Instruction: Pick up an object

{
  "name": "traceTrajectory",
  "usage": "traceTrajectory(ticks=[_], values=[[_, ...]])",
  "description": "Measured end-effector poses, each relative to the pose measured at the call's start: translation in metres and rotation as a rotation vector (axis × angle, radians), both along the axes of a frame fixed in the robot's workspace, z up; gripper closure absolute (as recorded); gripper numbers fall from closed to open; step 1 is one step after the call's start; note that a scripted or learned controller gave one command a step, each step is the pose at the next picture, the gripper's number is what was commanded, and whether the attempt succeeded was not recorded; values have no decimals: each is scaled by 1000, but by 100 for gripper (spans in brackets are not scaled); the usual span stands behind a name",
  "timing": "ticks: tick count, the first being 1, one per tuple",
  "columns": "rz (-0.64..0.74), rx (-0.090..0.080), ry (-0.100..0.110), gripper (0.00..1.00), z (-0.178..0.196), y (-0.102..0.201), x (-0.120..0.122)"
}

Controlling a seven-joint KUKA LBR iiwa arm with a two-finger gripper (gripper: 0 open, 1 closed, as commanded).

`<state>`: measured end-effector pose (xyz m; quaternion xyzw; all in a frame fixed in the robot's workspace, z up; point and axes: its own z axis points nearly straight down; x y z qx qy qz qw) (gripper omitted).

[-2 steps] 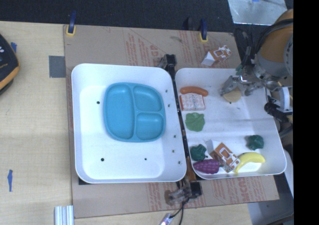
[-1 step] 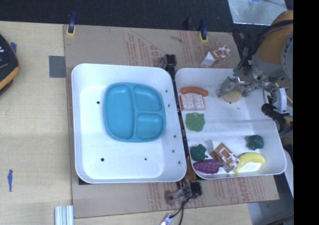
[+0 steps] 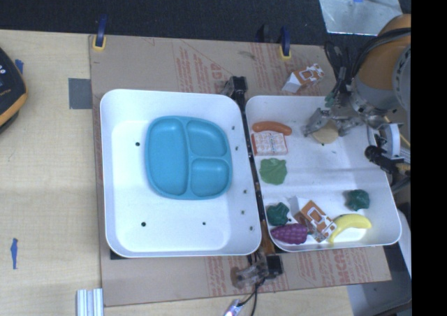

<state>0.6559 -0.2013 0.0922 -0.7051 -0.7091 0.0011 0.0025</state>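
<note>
My gripper (image 3: 327, 124) hangs low over the far part of the right bin (image 3: 328, 168), reaching in from the right. A small beige piece (image 3: 325, 135) lies right under it, touching or nearly touching it; I cannot tell whether it is gripped. Further left in the same bin lie an orange sausage (image 3: 271, 127), a red-and-white packet (image 3: 269, 143) and a light green leafy piece (image 3: 273, 170). Along the near edge sit a dark green piece (image 3: 277, 213), a purple item (image 3: 289, 233), an orange-and-white packet (image 3: 316, 218), a yellow banana (image 3: 349, 224) and another dark green piece (image 3: 358, 199).
The left bin (image 3: 126, 196) holds a blue divided plate (image 3: 188, 156). Another small packet (image 3: 304, 78) lies on the cardboard behind the right bin. Clamps stand at the bins' shared wall, far (image 3: 237, 87) and near (image 3: 262, 269). A black-and-yellow device (image 3: 8, 91) sits at the left edge.
</note>
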Motion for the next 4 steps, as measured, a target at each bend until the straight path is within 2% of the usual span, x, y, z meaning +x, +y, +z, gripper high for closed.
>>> traceTrajectory(ticks=[1,2,3,4], values=[[0,0,0,0,9,17,0],[-3,-2,-4,0,11,-10,0],[-1,-2,-2,0,0,3,0],[-3,-1,-1,0,0,-4,-7]])
